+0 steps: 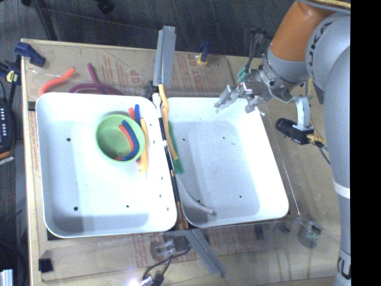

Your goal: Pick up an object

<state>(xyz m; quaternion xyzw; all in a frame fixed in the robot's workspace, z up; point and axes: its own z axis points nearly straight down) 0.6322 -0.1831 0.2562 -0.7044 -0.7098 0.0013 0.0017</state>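
My gripper (236, 103) hangs over the far rim of the right bin (262, 159), open, with nothing between its fingers. In the left bin (65, 177) a green bowl (116, 139) holds red and blue curved pieces (128, 133), and a yellow strip (143, 145) leans at its right side. Along the right bin's left wall lie an orange-yellow stick (165, 121), a green piece (178, 163) and a grey tube (194, 199). All of these lie well to the left of the gripper and lower in the view.
Behind the left bin, on the bench, lie an orange tool (56, 81) and a purple hose (95, 88). A grey bar (165, 55) stands up at the back between the bins. Blue clamps (204, 50) sit on the bench's far edge.
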